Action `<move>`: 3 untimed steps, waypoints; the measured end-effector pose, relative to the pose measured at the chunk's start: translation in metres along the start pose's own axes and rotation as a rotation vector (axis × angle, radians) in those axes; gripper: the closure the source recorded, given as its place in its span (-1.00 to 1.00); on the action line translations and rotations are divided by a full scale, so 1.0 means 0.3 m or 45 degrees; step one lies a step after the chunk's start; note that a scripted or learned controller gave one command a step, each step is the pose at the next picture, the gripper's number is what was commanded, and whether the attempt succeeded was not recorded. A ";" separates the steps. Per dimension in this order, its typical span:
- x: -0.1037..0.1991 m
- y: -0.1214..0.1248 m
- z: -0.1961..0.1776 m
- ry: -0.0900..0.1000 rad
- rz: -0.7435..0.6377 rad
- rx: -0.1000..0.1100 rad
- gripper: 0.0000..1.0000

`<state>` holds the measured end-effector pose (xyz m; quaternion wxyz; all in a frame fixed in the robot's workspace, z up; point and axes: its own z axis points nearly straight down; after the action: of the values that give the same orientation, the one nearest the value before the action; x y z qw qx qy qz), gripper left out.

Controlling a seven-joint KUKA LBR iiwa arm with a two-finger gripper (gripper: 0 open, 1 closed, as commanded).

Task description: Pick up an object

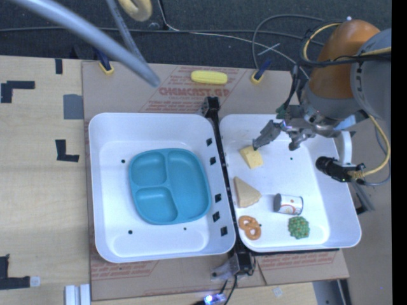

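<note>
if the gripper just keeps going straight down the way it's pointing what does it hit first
Probably the bare floor of the right bin. The gripper hangs open, its near finger just beside the yellow cheese block. Depth is unclear, so that finger could clip the block first.

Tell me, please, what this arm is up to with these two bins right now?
The grey arm reaches in from the right and holds its gripper open over the right bin, with nothing between its fingers. One fingertip is just above the yellow block. Further down that bin lie a cheese wedge, a pretzel, a small can and a green broccoli piece. The left bin holds a blue divided plate. Nothing has been picked up yet.
</note>
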<state>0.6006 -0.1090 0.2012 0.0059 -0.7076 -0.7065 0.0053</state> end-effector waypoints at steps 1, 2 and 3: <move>0.001 0.010 -0.029 -0.002 -0.004 -0.018 -1.00; 0.000 0.009 0.188 -0.001 -0.003 -0.011 -1.00; 0.002 0.008 0.368 -0.002 -0.004 -0.014 -1.00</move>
<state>0.6011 -0.1082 0.0907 0.0017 -0.7065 -0.7077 0.0021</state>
